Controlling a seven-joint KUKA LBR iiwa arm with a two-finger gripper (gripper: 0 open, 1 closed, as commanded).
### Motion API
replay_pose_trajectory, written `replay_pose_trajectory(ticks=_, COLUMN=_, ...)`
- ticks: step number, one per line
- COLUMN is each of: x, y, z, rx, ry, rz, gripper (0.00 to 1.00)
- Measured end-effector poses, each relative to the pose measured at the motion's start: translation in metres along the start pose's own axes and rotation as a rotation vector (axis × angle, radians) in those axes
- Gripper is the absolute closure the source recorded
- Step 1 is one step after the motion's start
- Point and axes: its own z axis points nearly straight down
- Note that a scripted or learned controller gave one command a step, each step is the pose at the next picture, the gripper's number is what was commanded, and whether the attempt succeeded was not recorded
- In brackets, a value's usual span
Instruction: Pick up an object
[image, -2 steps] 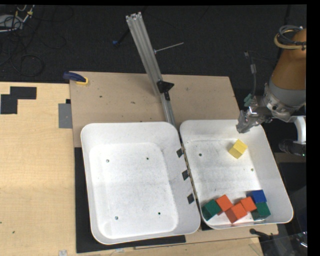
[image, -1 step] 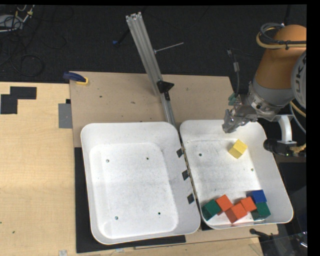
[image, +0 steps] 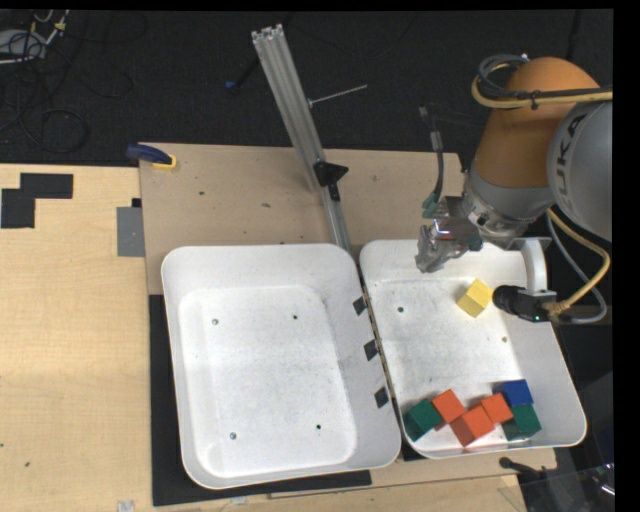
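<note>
Hanging over the far edge of the right bin (image: 560, 400), the gripper (image: 437, 250) points down, and whether it is open or closed I cannot tell; nothing is seen in it. A yellow block (image: 476, 297) lies just beside it, apart from it. Near the front edge lies a cluster of orange, green and blue blocks (image: 474, 413). The left bin (image: 180, 300) stands beside.

text: part of dark lettering — unreadable | on: grey arm (image: 590, 160) | other labels: none legible
</note>
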Motion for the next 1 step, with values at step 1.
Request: replay_pose_trajectory(ticks=1, x=0.0553, y=-0.0032, z=-0.0065, rx=0.000, ry=0.001, rz=-0.001, gripper=1.00)
